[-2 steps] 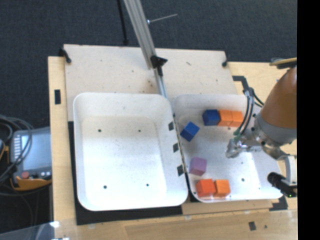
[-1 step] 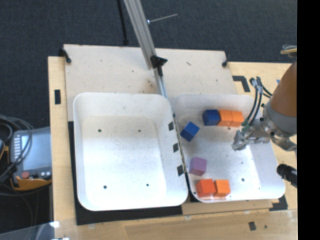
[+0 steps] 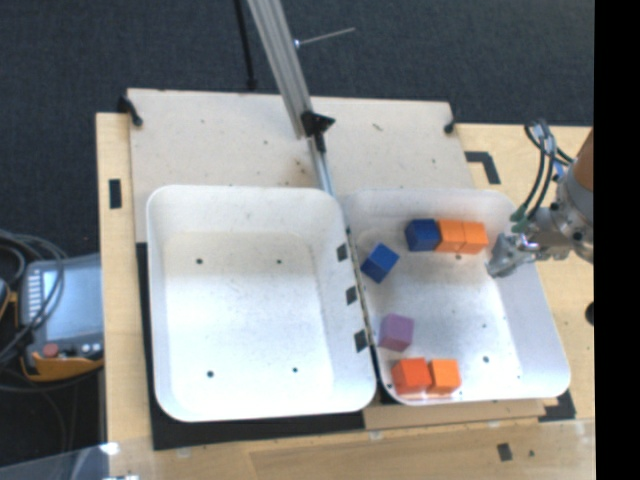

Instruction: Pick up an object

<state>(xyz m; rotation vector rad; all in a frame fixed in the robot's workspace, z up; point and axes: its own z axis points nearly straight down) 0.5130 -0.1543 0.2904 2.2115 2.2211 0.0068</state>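
At the right edge of the frame you see the gripper (image 3: 503,258) over the right bin's (image 3: 530,338) far-right rim, level with the upper row of blocks; you cannot tell how it is set or whether it has anything. In that bin, a blue block (image 3: 423,234) touches an orange pair (image 3: 462,236) near the top. A second blue block (image 3: 379,263) sits lower left, a purple block (image 3: 397,331) below it, and two orange blocks (image 3: 425,375) at the bottom. The left bin (image 3: 250,303) lies beside it on the counter (image 3: 220,138).
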